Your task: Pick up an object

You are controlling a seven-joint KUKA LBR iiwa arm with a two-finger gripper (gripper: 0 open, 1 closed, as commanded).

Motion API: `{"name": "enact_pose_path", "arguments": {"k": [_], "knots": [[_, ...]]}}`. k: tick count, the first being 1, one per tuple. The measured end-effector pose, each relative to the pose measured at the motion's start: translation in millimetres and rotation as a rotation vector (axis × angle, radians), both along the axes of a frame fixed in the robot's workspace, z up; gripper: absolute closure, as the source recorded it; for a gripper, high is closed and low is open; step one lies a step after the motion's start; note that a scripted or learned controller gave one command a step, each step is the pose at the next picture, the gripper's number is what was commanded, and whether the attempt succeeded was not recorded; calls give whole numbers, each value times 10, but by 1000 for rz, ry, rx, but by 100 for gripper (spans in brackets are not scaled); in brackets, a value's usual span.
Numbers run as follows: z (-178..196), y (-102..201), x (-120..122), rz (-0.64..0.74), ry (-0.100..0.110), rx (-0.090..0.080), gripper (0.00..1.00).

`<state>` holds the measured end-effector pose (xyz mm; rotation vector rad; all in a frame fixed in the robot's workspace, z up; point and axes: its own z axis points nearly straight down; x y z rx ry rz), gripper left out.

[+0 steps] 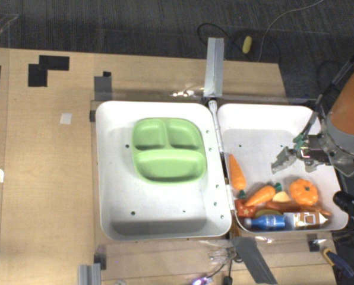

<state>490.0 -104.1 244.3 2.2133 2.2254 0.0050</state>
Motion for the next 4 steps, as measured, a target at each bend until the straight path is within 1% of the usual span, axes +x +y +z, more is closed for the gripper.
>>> {"name": "enact_pose_path", "arguments": {"k": [1, 2, 3, 4], "knots": [[-1396, 78, 49, 164, -14, -3, 0], [-1275, 62, 81, 163, -25, -8, 100], [-1275, 62, 81, 163, -25, -8, 0], [-592, 508, 211, -67, -1, 1, 0]]}}
